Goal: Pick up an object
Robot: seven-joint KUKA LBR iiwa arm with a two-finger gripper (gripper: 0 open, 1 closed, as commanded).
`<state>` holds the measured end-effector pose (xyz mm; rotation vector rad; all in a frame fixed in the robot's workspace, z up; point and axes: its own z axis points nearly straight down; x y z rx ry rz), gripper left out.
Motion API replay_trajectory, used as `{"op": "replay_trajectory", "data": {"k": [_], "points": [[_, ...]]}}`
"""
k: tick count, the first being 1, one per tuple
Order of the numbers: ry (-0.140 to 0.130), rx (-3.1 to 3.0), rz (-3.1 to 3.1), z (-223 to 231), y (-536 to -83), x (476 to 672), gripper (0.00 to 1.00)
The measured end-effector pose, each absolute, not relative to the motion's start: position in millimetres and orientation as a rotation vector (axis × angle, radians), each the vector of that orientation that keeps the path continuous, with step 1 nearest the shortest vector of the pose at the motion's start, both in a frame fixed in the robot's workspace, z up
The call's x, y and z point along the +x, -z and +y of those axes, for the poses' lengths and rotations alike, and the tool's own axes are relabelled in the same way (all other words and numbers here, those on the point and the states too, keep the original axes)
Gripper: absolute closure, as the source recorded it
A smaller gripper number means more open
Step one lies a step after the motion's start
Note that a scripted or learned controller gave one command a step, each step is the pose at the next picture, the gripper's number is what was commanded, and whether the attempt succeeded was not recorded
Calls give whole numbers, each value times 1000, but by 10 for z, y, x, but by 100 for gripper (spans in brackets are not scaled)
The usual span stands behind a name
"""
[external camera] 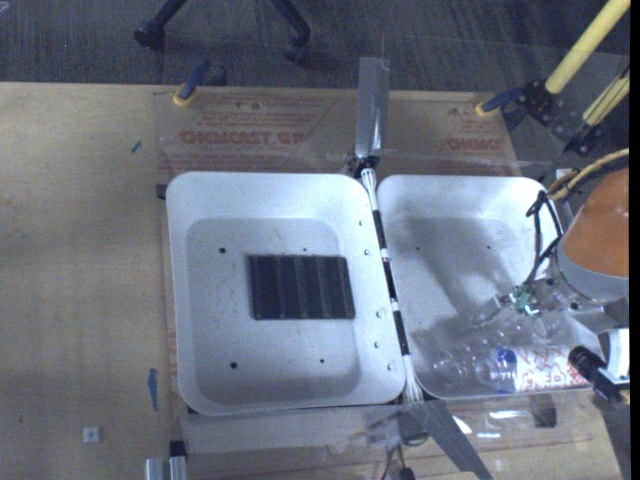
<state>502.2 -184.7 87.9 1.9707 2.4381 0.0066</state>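
Observation:
A clear plastic bottle (478, 360) with a blue spot and a red-and-white label lies on its side at the near edge of the right bin (440, 218). My gripper (512, 306) reaches in from the right and hangs just above the bottle's far side, close to it; whether it touches is unclear. The grey arm with its orange band (603, 230) stands over the bin's right rim. A dark ribbed rectangular mat (300, 286) lies flat in the middle of the left bin (200, 218).
The bins meet along a central divider (385, 268) fastened with clips. Yellow-handled clamps (190, 86) hold the bench board at the back. A chair base (225, 3) stands on the floor beyond the bench.

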Motion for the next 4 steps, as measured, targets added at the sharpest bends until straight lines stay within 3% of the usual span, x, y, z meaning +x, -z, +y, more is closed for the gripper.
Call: {"op": "replay_trajectory", "data": {"k": [1, 2, 3, 4], "points": [[-12, 1970, 2428, -1864, -998, 5043, 100], [-11, 1970, 2428, -1865, -995, 5041, 0], [-6, 1973, 2431, -1360, -883, 5219, 0], [-12, 1975, 2422, -1379, -997, 5234, 100]]}}
